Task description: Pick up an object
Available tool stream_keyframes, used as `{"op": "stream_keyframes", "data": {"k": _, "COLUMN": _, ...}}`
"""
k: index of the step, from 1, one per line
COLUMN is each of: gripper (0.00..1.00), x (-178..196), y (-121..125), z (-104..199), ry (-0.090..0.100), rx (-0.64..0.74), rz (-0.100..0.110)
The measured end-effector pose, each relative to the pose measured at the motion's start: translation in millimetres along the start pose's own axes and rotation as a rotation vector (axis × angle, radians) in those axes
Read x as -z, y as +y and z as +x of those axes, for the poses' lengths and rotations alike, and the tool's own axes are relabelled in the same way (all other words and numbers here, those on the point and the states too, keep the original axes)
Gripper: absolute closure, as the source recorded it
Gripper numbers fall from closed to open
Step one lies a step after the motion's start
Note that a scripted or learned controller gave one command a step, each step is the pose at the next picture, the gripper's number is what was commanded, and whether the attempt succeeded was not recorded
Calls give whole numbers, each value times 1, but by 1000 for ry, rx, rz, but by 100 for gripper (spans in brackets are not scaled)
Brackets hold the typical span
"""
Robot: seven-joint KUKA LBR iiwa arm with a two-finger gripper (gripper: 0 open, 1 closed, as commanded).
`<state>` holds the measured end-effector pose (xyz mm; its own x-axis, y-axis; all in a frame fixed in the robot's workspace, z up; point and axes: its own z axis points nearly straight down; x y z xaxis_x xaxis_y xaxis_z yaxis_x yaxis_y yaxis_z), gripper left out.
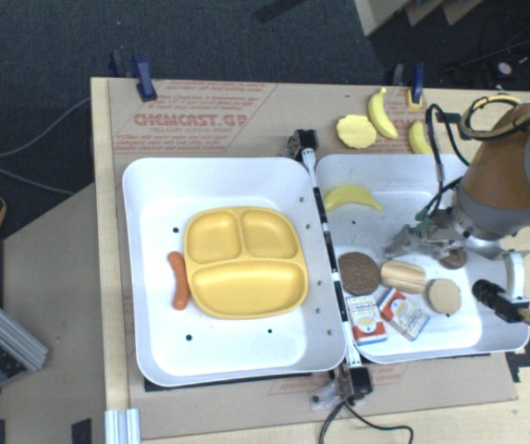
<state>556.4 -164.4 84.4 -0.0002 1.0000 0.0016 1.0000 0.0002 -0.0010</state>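
Claw (411,240) low inside the right bin (403,178), fingers spread and released, with nothing between them. Poised just at 12 o'clock of the bread roll (403,275), which lies between the brown patty (358,272) at its 9 o'clock and the tan round cookie (444,296) at its 4 o'clock. Closest candidate for the pick: likely the roll, though not certain. Further candidates: a yellow banana slice (352,197) toward the bin's 11 o'clock, two small cartons (387,314) at 6 o'clock. Left bin (154,202) carrying a yellow divided plate (244,262), with a sausage (179,279) beside it at 9 o'clock. More yellow toy fruit (368,123) out on the surface (200,118) at 12 o'clock, beyond the bins. Nothing lifted yet. Approach seemingly done; closing, gripping and raising all left.
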Motion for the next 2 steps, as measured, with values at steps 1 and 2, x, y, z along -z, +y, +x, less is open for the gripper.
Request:
{"op": "stream_keyframes", "data": {"k": 1, "gripper": 0, "x": 11, "y": 111, "z": 73, "ry": -2, "rx": 11, "rz": 5}}
{"op": "stream_keyframes", "data": {"k": 2, "gripper": 0, "x": 5, "y": 112, "z": 72, "ry": 1, "rx": 2, "rz": 2}}
